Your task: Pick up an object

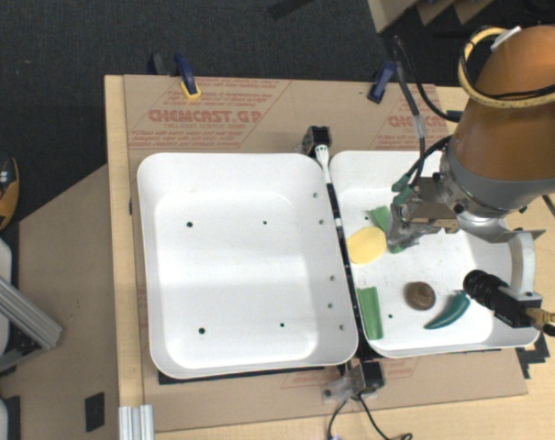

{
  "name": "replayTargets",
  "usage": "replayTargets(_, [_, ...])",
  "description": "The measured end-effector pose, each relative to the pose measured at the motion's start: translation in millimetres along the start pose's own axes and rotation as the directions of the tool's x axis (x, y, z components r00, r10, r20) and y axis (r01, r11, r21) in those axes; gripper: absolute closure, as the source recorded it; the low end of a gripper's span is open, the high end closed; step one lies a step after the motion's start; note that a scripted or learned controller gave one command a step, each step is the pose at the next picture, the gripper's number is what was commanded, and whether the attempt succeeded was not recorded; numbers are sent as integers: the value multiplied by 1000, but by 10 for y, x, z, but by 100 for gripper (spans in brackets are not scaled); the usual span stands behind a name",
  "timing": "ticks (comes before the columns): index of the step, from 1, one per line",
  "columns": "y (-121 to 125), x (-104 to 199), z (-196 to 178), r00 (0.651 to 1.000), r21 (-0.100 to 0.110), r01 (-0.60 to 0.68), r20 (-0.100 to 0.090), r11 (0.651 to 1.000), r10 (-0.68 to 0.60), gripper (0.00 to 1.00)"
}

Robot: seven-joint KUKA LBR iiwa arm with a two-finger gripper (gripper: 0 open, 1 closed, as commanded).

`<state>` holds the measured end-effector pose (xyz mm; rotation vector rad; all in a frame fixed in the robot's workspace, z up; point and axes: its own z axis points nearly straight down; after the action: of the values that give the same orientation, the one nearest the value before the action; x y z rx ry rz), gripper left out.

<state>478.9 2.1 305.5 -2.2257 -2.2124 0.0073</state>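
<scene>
The right bin (369, 174) holds a yellow rounded object (366, 245), a flat green bar (369, 312) near the front left, a small brown disc (420, 293), a curved teal object (449, 311) and a green piece (380, 218) partly under the gripper. My gripper (401, 235) reaches down into the right bin just right of the yellow object, close to or touching it. The wrist hides most of the fingers. Nothing shows held between them.
The left bin (231, 264) lies beside the right one, with a black divider clamp (318, 141) between them at the back. The bulky orange and grey arm (511, 108) covers the right bin's back right corner.
</scene>
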Motion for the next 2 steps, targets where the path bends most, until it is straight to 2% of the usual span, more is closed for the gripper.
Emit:
replayTargets(1, [5,281,-749,1000,-14,10,-2,1000,-10,100])
replayTargets(2, [-2,591,-817,1000,-9,10,-2,1000,-10,100])
